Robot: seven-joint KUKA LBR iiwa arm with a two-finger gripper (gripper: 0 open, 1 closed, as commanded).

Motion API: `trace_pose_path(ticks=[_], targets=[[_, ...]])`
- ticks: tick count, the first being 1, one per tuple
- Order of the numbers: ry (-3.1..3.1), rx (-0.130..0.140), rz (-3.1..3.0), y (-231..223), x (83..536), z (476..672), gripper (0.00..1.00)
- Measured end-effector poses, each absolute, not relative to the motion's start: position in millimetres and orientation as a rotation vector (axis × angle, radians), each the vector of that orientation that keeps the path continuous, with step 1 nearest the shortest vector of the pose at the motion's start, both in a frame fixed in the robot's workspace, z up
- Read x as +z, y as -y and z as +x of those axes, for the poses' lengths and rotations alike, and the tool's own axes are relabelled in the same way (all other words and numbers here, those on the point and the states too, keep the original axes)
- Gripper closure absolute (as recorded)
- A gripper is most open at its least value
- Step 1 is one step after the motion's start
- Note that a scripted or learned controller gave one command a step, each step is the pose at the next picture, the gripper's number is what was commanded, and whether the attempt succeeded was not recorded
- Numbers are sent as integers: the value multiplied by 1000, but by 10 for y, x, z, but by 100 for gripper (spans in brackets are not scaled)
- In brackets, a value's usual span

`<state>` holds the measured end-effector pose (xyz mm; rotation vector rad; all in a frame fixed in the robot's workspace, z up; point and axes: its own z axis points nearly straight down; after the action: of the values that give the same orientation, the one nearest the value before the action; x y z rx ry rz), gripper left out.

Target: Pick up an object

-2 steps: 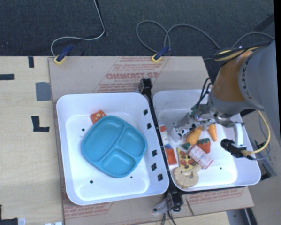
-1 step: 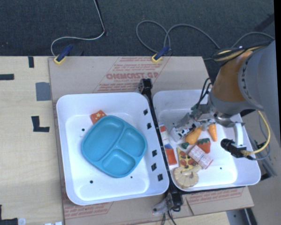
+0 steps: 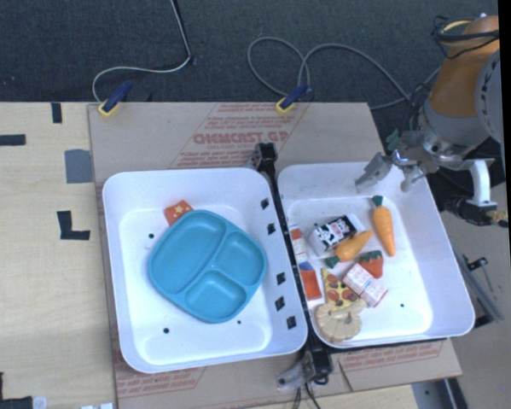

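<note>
1. Nearest the camera, at the lower edge of the right bin (image 3: 449, 317), lies a round cookie-like piece (image 3: 339, 323). Just above it sit a small red-and-white packet (image 3: 365, 285) and a red stick-shaped pack (image 3: 308, 282) along the inner wall. These items touch or overlap one another in a loose heap, consistent with being tipped in rather than arranged.
2. Mid-bin: a black-and-white cow-patterned carton (image 3: 334, 233) leans against an orange wedge (image 3: 353, 245). A toy carrot (image 3: 383, 228) lies just beside them, stalk end toward the far wall, with clear bin floor on its right side. Judged the easiest candidate for pick-up.
3. The left bin (image 3: 121, 249) holds a blue compartment tray (image 3: 207, 266) lying flat, with a small orange card (image 3: 178, 212) tucked at its upper-left edge.
4. Farther back, the gripper (image 3: 389, 170) hangs over the right bin's far corner, just beyond the carrot; the jaws stand apart with nothing between them. No object is yet held.
5. Writing: the cardboard sheet (image 3: 192, 130) on the surface bears red print, partly readable as "CHEMCAST GP". Lettering on the packets is too small to read.
</note>
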<state>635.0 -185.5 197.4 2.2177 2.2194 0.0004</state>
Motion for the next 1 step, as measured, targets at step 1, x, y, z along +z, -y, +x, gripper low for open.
trace_pose_path(ticks=[1], targets=[[-2220,-2,2218,2246,870,6286,0]])
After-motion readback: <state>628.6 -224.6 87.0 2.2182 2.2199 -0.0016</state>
